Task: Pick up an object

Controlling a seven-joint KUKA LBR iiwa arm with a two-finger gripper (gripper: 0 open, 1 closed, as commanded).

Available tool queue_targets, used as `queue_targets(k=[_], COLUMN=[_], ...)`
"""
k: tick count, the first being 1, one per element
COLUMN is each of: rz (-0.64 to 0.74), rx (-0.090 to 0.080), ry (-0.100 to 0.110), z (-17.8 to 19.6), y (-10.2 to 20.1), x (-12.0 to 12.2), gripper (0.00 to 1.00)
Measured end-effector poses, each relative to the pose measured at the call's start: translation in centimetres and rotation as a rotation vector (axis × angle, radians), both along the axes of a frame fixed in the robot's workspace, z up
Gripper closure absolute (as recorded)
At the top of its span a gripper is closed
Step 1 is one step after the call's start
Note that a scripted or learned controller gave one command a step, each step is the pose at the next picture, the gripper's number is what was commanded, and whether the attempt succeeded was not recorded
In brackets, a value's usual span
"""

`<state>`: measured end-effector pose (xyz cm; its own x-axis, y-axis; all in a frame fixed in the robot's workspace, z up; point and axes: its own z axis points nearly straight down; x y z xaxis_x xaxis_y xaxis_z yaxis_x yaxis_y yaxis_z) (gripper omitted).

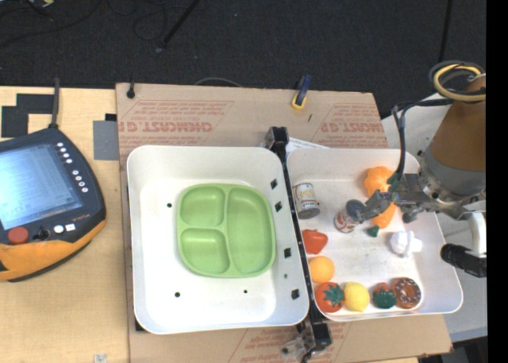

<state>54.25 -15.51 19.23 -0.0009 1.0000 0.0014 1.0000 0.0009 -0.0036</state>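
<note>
Two shallow white bins sit side by side on the bench (48, 107), on a sheet of cardboard (206, 119). The left bin (151, 234) carries a green divided plate (225, 229) with three compartments, lying flat near its middle. The right bin (444, 290) holds the clutter: a small can (305, 199) lying near the divider, a red toy pepper (315, 240) just below it, then an orange ball-like fruit (321, 268), a strawberry (330, 296) and a yellow lemon (357, 297) along the near edge, with a dark green-topped piece (384, 295) and a chocolate donut (407, 292) just beside them. A white crumpled item (403, 243) lies toward the bin's right side. The arm (460, 143) comes in from the right, and its end effector (367, 214) hangs low over the middle of the right bin, beside a small red-and-white can (344, 222) and an orange toy fruit (378, 180) with another orange piece (386, 214) right against the dark fingers. From here I cannot tell whether those fingers are apart or closed, nor whether anything sits between them. A teach pendant (44, 198) with a lit screen rests on the bench at the far left, well apart from the bins.
</note>
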Motion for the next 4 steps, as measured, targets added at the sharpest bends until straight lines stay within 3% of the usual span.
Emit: queue_targets(k=[2,3,4], rz=[0.001,-0.004,-0.004], rx=[0.001,0.001,-0.002], ry=[0.004,0.002,-0.006], z=[-9.9,-8.6,-3.2], y=[0.3,0.0,-1.0], x=[0.3,0.3,1.0], gripper=[0.0,1.0,1.0])
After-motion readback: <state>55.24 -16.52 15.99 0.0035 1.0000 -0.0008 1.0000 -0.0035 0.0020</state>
